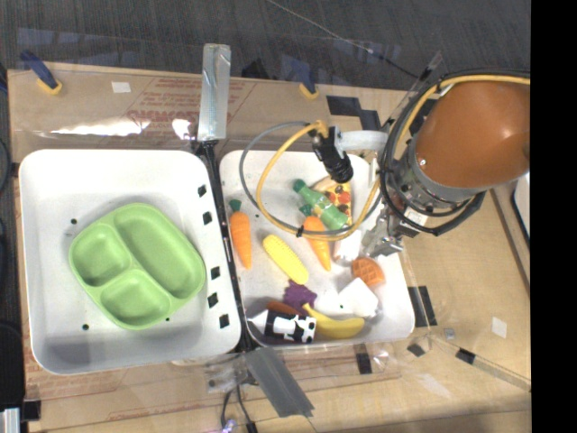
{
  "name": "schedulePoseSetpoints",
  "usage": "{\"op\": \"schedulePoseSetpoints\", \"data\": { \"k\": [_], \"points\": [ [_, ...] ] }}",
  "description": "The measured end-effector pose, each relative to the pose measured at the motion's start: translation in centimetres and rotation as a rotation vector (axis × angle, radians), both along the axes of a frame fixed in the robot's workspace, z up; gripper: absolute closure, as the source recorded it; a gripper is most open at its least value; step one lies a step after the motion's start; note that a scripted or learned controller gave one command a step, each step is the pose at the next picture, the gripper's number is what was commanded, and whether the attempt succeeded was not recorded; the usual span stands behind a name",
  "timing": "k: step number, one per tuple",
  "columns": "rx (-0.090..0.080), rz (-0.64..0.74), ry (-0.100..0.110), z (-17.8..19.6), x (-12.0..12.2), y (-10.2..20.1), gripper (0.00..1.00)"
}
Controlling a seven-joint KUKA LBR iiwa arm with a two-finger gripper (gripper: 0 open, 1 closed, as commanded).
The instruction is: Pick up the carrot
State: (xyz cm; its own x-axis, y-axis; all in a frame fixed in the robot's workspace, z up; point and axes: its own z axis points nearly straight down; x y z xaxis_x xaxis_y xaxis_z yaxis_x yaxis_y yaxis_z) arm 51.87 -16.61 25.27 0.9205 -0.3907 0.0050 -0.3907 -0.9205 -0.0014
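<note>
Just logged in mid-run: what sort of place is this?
Likely a robot lab test bench: two shallow white bins taped down, plastic toy food like an orange carrot, and a green divided plate.

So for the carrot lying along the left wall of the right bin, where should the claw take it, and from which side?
Probably from straight above, at the carrot's thick middle. It lies flat, green top toward the far wall and tip toward the near side, so the fingers should close across its width. The bin wall sits close on its left, leaving little room there; the corn cob lies apart on the right.
</note>
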Motion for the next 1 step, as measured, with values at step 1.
{"op": "schedulePoseSetpoints", "data": {
  "k": [1],
  "points": [
    [0.004, 0.033, 0.004, -2.64, 1.15, -4.27, 1.00]
  ]
}}
